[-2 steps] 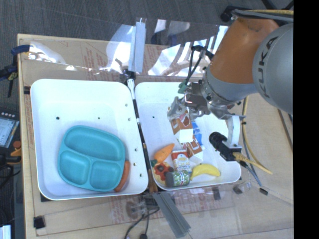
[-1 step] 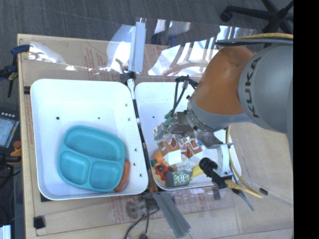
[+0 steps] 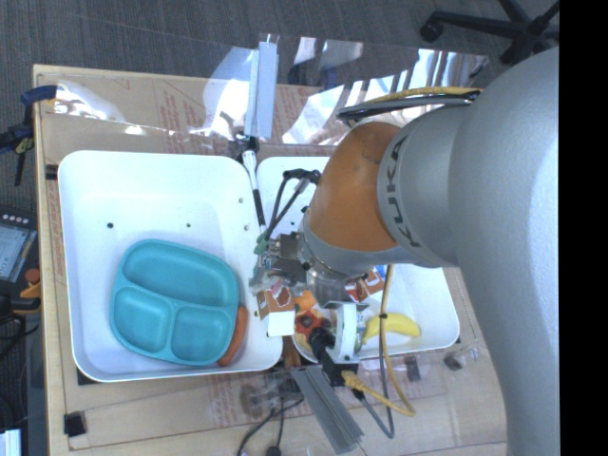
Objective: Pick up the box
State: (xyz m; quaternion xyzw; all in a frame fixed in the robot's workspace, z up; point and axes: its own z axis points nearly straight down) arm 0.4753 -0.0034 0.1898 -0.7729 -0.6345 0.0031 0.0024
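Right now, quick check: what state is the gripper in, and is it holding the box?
Gripper: low over the clutter in the right bin; open or shut cannot be told, and no box is seen in it.

The arm (image 3: 427, 198) bears black "KUKA" lettering (partly visible) on its grey casing.

The grey arm (image 3: 475, 160) with its orange band (image 3: 356, 193) hangs low over the right bin (image 3: 446, 326); its gripper (image 3: 285, 278) sits among a clutter of orange-and-white packaging (image 3: 278, 297) near the divide. A banana (image 3: 397, 327) lies just beside; the left bin (image 3: 95, 188) holds a teal compartment tray (image 3: 174, 300).
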